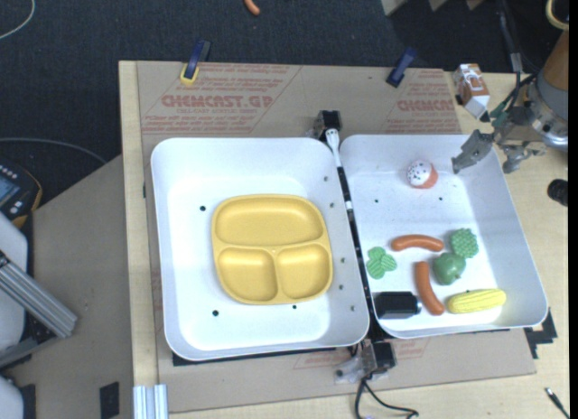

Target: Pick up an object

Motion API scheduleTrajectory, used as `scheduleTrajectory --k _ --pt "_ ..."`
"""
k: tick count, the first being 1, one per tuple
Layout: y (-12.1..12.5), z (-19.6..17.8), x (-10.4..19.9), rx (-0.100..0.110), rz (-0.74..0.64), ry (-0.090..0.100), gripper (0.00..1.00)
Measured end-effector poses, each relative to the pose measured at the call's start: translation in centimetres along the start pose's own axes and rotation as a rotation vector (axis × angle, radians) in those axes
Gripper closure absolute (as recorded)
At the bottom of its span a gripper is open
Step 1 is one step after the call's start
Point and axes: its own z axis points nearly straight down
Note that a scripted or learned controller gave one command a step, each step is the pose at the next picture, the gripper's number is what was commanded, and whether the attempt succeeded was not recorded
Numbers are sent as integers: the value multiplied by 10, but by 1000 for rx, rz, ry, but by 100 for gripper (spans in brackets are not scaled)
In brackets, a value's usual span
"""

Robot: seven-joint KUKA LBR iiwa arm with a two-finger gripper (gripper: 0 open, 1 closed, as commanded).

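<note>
The right bin [515, 218] holds several toy foods. A white and orange ball-like piece [420, 173] lies near the bin's far side. Toward the front are two orange sausages [417, 244] [428, 287], a green broccoli piece [464, 243], a green pepper [448, 268], a green leafy piece [381, 263], a yellow corn cob [476, 300] and a black block [396, 304]. My gripper [495, 160] hangs over the bin's far right corner, open, with nothing between its fingers [470, 152]. It is right of the ball-like piece and apart from it.
The left bin [181, 228] holds a yellow divided plate [271, 247]. A black clip [330, 125] sits where the two bins meet at the back. Clamps [192, 63] [400, 69] hold the cardboard bench top. A small box [470, 85] stands at the bench's far right.
</note>
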Motion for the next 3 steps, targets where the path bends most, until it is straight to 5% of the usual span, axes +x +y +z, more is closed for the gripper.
scheduleTrajectory --k 1,3 --pt "3 -9 1 -15 -3 -3 0" --pt "-2 109 12 -6 -3 0 0"
